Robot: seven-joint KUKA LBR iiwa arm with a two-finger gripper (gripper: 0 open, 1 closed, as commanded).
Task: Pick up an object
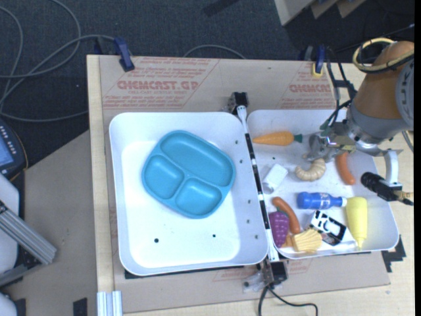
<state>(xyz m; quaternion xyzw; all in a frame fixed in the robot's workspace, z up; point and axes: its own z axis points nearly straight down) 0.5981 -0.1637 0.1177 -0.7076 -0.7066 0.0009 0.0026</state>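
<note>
Toys crowd right bin (388, 239); blue divided plate (188, 174) fills left bin (131, 242).

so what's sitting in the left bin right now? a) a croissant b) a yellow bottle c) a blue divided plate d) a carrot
c: the blue divided plate lies in the left bin, while the carrot, croissant and yellow bottle are all in the right bin.
</note>
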